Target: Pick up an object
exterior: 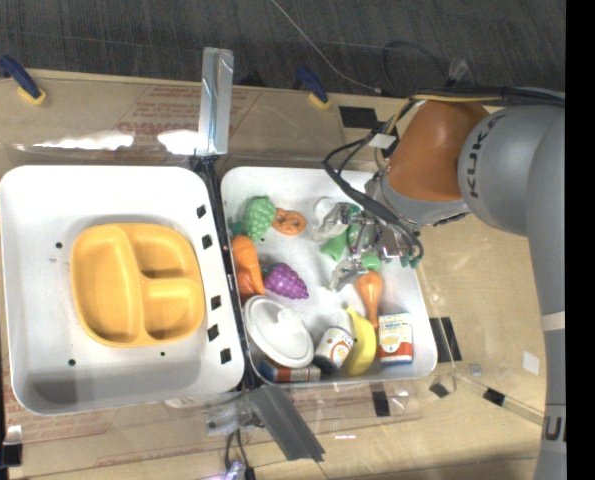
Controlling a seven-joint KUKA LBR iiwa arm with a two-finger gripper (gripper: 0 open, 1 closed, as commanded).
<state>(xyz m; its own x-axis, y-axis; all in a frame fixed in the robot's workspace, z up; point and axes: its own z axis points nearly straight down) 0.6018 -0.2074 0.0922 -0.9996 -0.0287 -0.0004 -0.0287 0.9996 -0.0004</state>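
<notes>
Claw low over the crowded right bin

The claw sits among toys in the right bin, just above a carrot and beside a green toy; I cannot tell whether it grips anything. Crowding could make it nudge the carrot aside or pinch two toys and drop both.

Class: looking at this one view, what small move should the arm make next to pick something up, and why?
Probably a short, straight descent. The gripper hangs over the right bin, just above the orange carrot, with a green item beside it. Nothing visibly sits between the jaws, so no pick is confirmed.
</notes>
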